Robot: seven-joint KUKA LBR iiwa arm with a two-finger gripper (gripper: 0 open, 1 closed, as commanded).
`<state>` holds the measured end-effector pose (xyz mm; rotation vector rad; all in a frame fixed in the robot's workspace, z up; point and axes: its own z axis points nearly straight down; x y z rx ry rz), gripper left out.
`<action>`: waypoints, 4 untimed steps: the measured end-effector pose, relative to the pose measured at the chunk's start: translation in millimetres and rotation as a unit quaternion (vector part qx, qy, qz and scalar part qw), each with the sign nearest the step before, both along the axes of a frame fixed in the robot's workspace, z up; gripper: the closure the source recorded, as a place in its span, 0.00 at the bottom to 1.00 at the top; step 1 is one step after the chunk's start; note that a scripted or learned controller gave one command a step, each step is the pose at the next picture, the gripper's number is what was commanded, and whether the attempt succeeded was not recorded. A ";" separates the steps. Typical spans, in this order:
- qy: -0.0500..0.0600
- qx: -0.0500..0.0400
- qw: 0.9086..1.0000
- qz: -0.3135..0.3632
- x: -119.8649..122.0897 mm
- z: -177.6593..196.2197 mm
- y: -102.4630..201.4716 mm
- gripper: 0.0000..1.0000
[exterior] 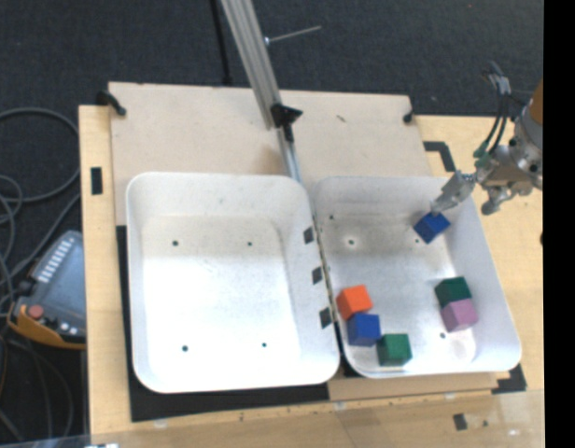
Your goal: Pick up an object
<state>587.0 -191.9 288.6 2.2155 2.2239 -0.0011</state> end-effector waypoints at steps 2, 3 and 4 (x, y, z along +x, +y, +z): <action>-0.001 0.000 1.000 0.000 4.2 -132.9 -4.5 0.00; 0.000 0.000 1.000 -0.003 56.5 -166.7 -17.5 0.00; 0.000 0.000 1.000 -0.003 -36.8 -191.1 -13.9 0.00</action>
